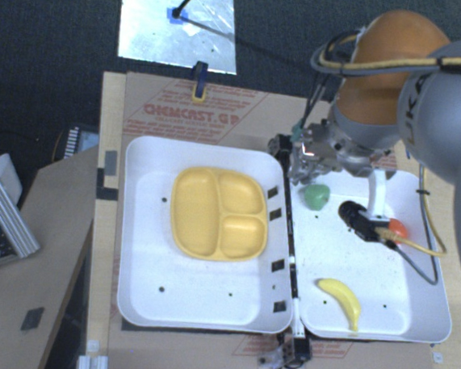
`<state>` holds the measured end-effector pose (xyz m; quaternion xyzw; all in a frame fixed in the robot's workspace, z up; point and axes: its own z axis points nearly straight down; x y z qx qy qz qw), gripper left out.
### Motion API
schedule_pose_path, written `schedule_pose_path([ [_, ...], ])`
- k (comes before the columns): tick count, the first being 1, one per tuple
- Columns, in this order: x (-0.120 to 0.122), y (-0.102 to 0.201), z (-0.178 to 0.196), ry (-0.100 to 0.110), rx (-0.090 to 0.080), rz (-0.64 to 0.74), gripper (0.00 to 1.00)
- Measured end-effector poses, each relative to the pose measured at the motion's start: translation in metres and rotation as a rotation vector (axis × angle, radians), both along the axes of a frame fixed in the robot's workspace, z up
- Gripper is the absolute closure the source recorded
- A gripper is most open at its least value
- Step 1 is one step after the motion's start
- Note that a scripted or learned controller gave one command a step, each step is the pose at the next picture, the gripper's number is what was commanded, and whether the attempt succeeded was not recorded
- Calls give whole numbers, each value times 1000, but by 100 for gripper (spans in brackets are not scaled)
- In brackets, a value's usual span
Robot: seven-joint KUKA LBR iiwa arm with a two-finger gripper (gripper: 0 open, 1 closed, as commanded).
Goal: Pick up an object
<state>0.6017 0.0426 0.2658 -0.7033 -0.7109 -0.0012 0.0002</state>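
While the pincer (306,172) hangs near a green lump (316,197), its state cannot be told. A banana (341,300) lies well apart.

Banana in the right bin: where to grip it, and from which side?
Grip the banana at mid-body, coming straight down from above. It lies flat on the floor of the right bin, running upper left to lower right, so close across its narrow width; the tapered ends would likely slip.

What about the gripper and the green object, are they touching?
Cannot tell. In the camera view the gripper overlaps the upper edge of the green object, but the slanted angle hides any gap in height between them.
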Motion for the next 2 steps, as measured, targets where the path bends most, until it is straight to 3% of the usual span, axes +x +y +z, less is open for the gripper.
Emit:
schedule_pose_path([
  [1,7,56,-8,-1,0,0,100],
  [2,7,52,-7,-1,-2,-6,0],
])
